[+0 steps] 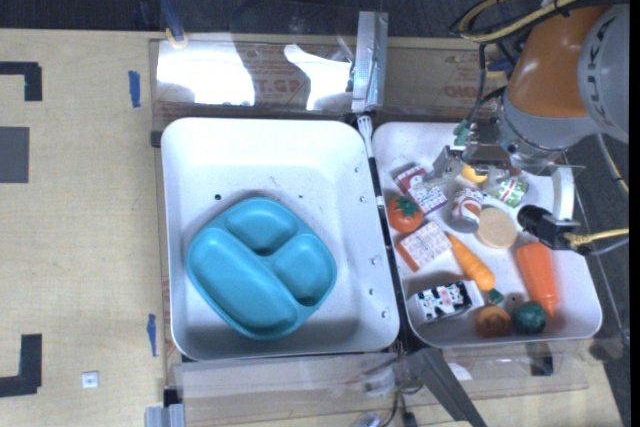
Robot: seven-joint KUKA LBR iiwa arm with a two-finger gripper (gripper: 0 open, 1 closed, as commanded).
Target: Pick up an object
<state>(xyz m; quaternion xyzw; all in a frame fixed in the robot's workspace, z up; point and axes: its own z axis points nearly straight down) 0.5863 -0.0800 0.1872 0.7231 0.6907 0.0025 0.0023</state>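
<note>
From my seat I see the pale wooden desk [80, 245] on the far left, carrying black corner marks and bits of blue tape. Next comes the left white bin [200, 155], and in it lies a blue three-compartment plate [262, 265], set toward the near-left part of the bin floor. Behind both bins stands a clear plastic panel [260, 65] with glare on it. The right white bin [590, 300] touches the left one along a shared edge and holds a crowd of small toys. Nearest that edge I see a small orange pumpkin-like toy [404, 214] with a green top, a red-and-white carton [423, 246] just below it, and a black-and-white patterned card [442, 300] toward the near side. A toy carrot [471, 261] lies slanted in the middle, a round tan disc [497, 228] sits above its thick end, and a red-and-white can [467, 209] rests just beside the disc. Further right a larger orange carrot-like piece [539, 277] stands almost upright in the view, with a brown round toy [491, 319] and a dark green round toy [529, 317] near the front wall. The gripper [478, 162] hangs over the far part of this bin, under the arm's orange band; I cannot tell whether the jaws are spread or pressed together.
</note>
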